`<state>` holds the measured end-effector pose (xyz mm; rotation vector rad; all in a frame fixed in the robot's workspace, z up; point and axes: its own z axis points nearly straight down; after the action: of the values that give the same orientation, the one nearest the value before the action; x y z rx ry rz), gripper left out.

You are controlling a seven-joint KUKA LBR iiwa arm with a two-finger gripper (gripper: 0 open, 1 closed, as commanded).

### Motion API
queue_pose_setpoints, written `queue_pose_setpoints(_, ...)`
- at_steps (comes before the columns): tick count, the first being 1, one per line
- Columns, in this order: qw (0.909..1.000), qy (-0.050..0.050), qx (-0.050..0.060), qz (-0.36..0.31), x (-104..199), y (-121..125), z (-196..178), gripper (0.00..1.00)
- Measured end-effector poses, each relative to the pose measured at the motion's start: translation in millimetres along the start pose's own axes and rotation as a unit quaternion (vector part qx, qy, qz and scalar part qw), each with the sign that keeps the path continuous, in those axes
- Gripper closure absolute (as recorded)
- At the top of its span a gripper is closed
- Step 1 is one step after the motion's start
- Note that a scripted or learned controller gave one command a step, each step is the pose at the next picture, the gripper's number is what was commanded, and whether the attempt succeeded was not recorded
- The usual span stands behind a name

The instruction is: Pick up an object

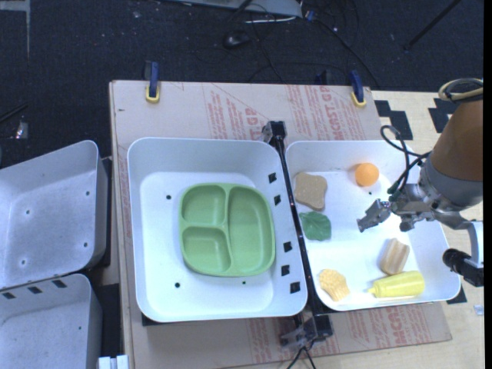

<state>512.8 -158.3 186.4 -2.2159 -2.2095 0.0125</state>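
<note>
The right bin holds several items: a tan slice of bread, an orange ball, a green lump, a beige block, a yellow ridged piece and a yellow corn cob. My gripper hangs over the middle of this bin, right of the green lump and above the beige block. Its dark fingers point left, with nothing seen between them.
The left bin carries a green divided tray. A black divider runs between the bins. Two grey lids lie off the bench's left side. Blue clamps hold the board's far edge.
</note>
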Motion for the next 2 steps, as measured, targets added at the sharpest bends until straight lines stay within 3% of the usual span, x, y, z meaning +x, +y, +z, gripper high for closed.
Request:
queue_pose_setpoints(1, 1.0000, -0.001, -0.007, -0.002, 0.4, 3.2, -6.9, 0.00)
queue_pose_setpoints(2, 1.0000, -0.001, -0.006, -0.001, -2.4, 4.3, 35.7, 0.00)
